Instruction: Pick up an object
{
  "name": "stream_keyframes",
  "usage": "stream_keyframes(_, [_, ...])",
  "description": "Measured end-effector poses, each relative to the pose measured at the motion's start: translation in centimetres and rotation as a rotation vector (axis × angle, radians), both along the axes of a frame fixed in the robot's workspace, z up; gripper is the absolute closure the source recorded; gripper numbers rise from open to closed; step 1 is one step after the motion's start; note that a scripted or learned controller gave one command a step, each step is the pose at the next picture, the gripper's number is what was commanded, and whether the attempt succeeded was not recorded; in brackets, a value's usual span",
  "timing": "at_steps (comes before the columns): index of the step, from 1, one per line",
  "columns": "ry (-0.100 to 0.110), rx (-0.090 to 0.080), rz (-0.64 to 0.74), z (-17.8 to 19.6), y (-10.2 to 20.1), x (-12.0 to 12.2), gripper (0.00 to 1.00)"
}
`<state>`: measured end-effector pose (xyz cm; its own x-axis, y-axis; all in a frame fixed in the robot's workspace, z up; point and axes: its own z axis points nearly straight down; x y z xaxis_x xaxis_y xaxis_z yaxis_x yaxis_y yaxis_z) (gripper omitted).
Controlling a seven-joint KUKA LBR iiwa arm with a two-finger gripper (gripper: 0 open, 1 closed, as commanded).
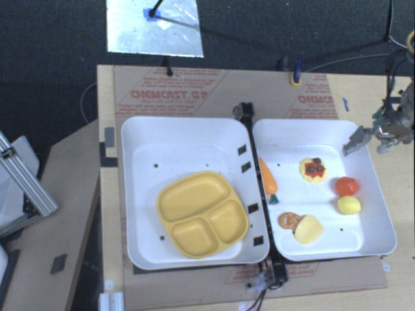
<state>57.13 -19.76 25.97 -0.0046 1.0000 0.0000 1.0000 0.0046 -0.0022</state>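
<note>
Your gripper (368, 141) sits at the far right rim of the right bin (373, 173), with two grey fingers spread apart and nothing between them, so treat it as open and empty. Everything you might pick lies in that bin: a red tomato (346, 186) and a yellow lemon (349, 205) close together near the right wall, a small round tart with a red top (314, 170) toward the middle, a carrot (268, 177) against the divider, and a pretzel (288, 220) touching a pale yellow block (308, 229) near the front.

The tomato looks like your nearest target. It is round and will probably roll, so centre the fingers over it and come straight down. Line the fingers up so that neither lands on the lemon just beside it. Watch the bin wall on that side too.

The left bin (139, 173) holds a yellow divided tray (202, 214); leave it alone.
</note>
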Motion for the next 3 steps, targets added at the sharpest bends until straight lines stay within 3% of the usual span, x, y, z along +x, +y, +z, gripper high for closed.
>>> stream_keyframes(3, [-0.001, 0.0, -0.003, -16.7, 0.6, -1.4, 0.0])
